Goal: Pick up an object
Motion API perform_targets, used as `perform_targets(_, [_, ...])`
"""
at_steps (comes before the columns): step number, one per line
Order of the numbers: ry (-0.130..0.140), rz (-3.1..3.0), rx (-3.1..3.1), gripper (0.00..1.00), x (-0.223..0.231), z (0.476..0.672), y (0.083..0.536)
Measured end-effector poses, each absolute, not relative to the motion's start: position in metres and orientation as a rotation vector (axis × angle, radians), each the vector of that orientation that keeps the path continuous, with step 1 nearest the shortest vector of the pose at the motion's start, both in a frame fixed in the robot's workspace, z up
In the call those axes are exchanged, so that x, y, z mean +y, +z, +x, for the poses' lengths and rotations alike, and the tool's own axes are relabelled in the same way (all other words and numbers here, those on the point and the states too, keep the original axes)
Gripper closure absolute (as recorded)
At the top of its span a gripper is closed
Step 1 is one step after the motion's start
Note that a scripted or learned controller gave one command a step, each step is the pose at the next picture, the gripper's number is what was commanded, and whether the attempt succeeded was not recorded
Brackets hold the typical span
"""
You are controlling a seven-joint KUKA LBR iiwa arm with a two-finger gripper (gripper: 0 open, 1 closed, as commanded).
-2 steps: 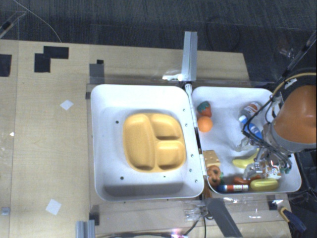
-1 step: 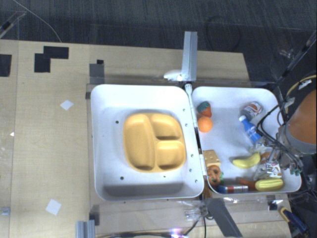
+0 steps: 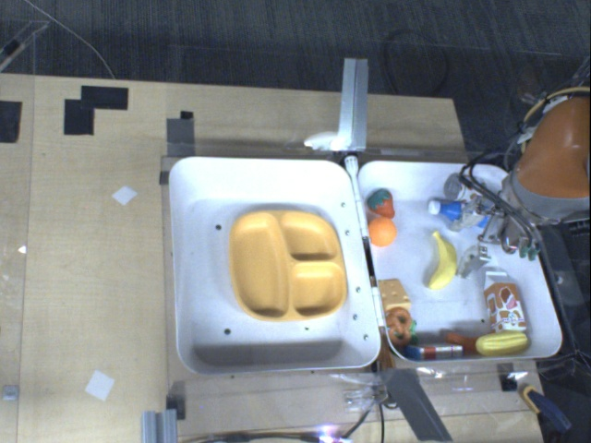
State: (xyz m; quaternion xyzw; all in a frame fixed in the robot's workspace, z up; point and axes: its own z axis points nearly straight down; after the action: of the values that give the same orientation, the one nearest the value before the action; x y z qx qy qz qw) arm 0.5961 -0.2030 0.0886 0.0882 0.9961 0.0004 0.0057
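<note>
Fingers (image 3: 476, 258): spread unclear, cannot tell; banana (image 3: 442, 260) just beside. Risk: off-centre closing likely nudges the curved fruit aside.

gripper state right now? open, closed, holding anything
gripper: over the right bin, just right of the banana; open or closed cannot be told, and nothing is seen held.
</note>
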Motion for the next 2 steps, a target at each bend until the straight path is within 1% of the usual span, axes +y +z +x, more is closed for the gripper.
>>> perform_targets(1, [0.005,0.387,3.172,0.00,-0.209,0.651,0.088])
perform_targets(2, [0.006,1.023,2.959,0.00,-0.133,0.633,0.122])
